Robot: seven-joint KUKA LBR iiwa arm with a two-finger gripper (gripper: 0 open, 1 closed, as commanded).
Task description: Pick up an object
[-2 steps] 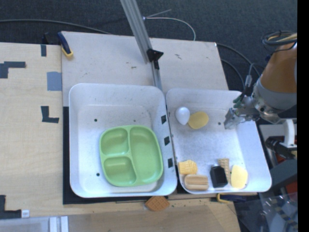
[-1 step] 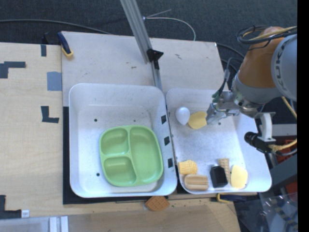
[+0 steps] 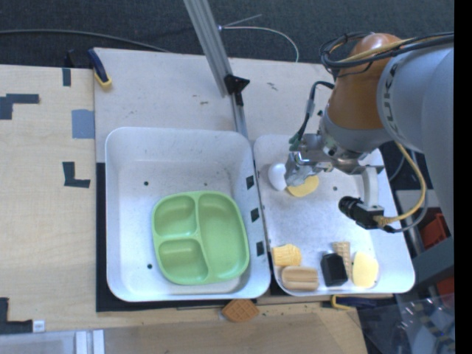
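arm (image 3: 383,87): grey with orange band, reaching in from the right, hanging over the upper part of the right bin
gripper (image 3: 299,174): sitting low in the right bin near its upper left corner, right over a yellow piece; open or closed, cannot tell from this angle
yellow piece (image 3: 304,187): lying just under the gripper tip, partly covered by it; not clearly being held
white round object (image 3: 276,175): lying against the right bin's left wall, touching or just beside the gripper
right bin (image 3: 383,212): white, shallow, carrying the small food-like items
waffle-like piece (image 3: 287,255): sitting near the right bin's lower left corner
bread roll (image 3: 300,277): lying along the lower edge, just below the waffle-like piece
black block (image 3: 333,268): resting near the lower edge, between bread roll and pale yellow item
pale yellow item (image 3: 364,269): sitting near the lower right corner
left bin (image 3: 122,198): white, carrying a green divided plate
green divided plate (image 3: 200,237): lying flat toward the left bin's lower right
orange piece (image 3: 240,310): lying outside the bins, on the bench just below their shared lower edge
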